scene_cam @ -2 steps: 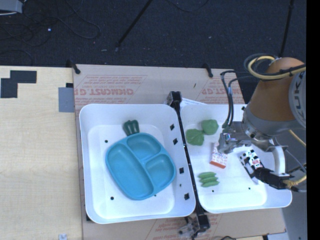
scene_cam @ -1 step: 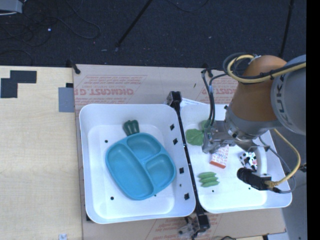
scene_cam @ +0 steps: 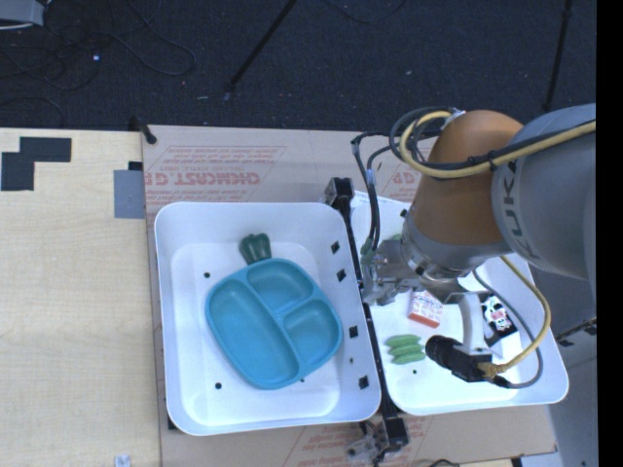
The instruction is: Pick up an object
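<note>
Green pods lie beside red-white card — hand (grip unreadable) close by.

The left bin holds a blue divided plate, with a dark green toy touching its far edge. The arm hangs over the right bin, where green pods lie just near of a red-and-white packet.
</note>
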### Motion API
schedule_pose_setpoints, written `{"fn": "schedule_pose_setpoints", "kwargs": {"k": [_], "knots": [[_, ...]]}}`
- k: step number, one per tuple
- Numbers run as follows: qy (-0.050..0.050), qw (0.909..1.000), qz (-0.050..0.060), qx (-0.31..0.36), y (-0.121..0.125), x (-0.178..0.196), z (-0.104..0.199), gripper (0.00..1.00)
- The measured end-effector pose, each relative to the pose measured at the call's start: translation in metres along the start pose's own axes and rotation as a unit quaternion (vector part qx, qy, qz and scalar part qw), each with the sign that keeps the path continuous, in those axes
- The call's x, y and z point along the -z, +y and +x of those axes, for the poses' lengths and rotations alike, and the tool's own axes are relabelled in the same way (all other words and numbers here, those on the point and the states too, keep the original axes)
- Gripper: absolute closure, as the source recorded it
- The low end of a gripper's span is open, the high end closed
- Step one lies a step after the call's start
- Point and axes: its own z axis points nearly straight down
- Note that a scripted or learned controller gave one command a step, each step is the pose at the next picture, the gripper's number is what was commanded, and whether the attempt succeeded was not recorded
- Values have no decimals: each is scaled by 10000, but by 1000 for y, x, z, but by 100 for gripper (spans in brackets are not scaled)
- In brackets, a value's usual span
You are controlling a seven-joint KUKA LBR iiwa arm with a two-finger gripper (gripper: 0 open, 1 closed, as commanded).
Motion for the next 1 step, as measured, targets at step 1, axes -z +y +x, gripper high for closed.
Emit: {"fn": "schedule_pose_setpoints", "kwargs": {"k": [1], "knots": [[1,10000,4,0,-9,-6,52,100]]}}
